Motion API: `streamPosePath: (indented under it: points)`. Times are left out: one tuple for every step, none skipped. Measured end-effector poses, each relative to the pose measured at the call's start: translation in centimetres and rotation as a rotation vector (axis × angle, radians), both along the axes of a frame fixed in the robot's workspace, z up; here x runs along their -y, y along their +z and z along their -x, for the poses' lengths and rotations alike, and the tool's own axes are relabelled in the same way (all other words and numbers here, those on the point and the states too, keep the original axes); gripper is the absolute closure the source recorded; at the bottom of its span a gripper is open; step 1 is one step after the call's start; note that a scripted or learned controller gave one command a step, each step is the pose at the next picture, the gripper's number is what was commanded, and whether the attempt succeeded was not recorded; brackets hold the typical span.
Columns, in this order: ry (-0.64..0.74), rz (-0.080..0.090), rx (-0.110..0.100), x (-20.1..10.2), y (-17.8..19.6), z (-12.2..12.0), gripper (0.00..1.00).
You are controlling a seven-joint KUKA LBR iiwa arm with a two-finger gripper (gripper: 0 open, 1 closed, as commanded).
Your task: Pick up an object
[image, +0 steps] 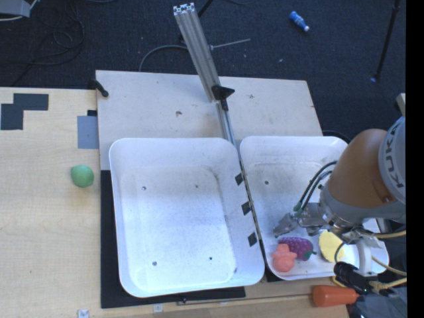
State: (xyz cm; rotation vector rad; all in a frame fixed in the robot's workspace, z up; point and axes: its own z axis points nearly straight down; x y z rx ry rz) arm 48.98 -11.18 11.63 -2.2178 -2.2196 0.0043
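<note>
In the near corner of the right bin (285,158) lie a purple bunch of grapes (298,246), a pink-orange lump (283,261) touching it at the front, and a yellow piece (329,245) to its right. My gripper (287,226) hangs low over the bin floor, just behind and to the left of the grapes. No object shows inside it. The orange-banded wrist (361,174) covers the bin's right side and part of the yellow piece.
The left bin (132,152) lies beside the right one, with black clips (246,207) along the shared wall. A green ball (82,175) rests on the wooden bench at the left. An orange object (334,295) lies outside the right bin's front rim. A slanted aluminium bar (202,52) rises behind the bins.
</note>
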Motion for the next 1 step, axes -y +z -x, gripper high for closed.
streamPosePath:
  points:
    - [-0.002,0.001,0.004,0.12,1.18,-0.08,1.00]
